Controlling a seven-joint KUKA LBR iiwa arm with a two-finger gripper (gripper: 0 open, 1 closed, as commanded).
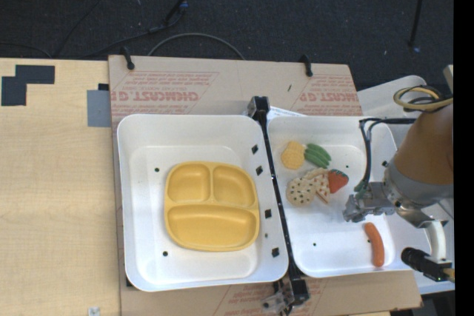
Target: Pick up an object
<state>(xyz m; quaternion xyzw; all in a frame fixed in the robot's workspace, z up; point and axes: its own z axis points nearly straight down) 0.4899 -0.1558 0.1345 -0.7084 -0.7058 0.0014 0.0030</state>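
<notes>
Arm point(426, 159) reached in from right, wrist low over right bin point(326, 263). Gripper point(358, 212) hung just above sausage point(375, 243), left of it. Grip state: can't tell.

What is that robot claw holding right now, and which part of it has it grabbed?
Nothing that can be seen. The gripper hovers in the right bin, apart from the sausage and the strawberry.
</notes>
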